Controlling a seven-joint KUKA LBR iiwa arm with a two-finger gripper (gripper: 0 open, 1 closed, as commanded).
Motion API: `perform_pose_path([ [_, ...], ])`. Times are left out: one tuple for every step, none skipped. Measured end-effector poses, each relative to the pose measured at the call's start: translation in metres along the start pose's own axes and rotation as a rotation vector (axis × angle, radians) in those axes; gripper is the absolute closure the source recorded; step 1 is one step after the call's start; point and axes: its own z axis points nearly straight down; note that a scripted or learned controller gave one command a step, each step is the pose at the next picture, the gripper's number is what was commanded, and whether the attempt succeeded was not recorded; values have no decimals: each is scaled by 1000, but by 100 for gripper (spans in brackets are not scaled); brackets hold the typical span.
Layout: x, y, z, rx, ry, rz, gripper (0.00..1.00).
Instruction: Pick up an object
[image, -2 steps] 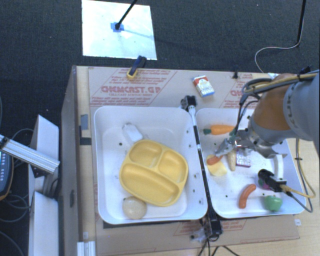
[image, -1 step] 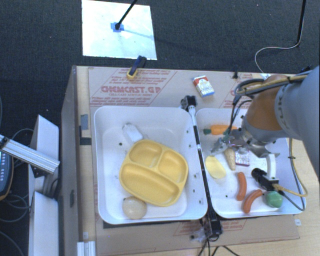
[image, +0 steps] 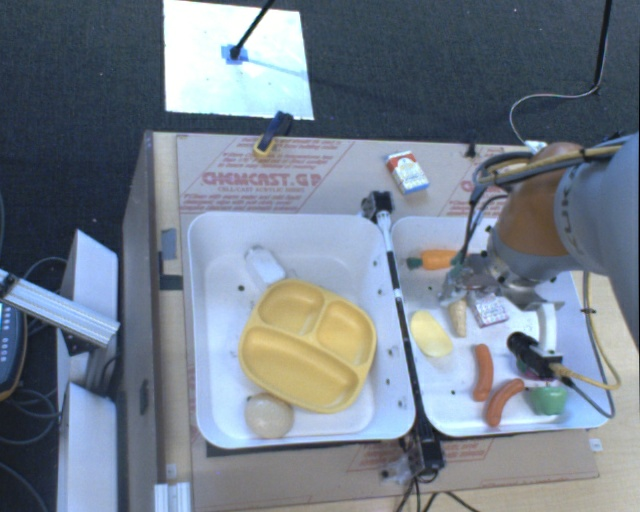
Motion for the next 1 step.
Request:
perform_pose_path([
  [63, 10, -84, 17, 11, -2, 100],
])
